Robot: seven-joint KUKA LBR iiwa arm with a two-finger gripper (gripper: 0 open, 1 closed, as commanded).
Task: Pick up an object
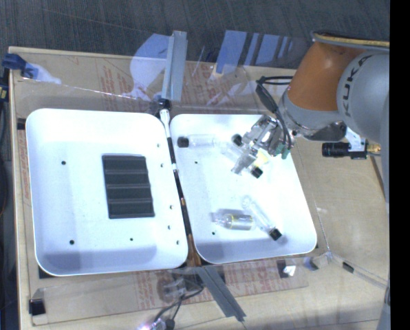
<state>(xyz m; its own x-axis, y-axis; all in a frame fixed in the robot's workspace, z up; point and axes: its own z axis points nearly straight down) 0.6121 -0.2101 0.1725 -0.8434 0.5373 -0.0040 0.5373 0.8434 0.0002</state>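
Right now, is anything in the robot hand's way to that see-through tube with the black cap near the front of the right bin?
Nothing visible blocks it. The gripper hangs over the back of the right bin; the clear tube lies nearer the front, with bare white floor between. A small clear bottle lies close beside the tube.

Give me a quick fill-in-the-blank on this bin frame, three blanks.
1. The dark ribbed block lies in the ____ bin.
2. The claw hangs over the ____ bin's upper half.
3. The two bins are ____ in colour.

Missing words: left; right; white
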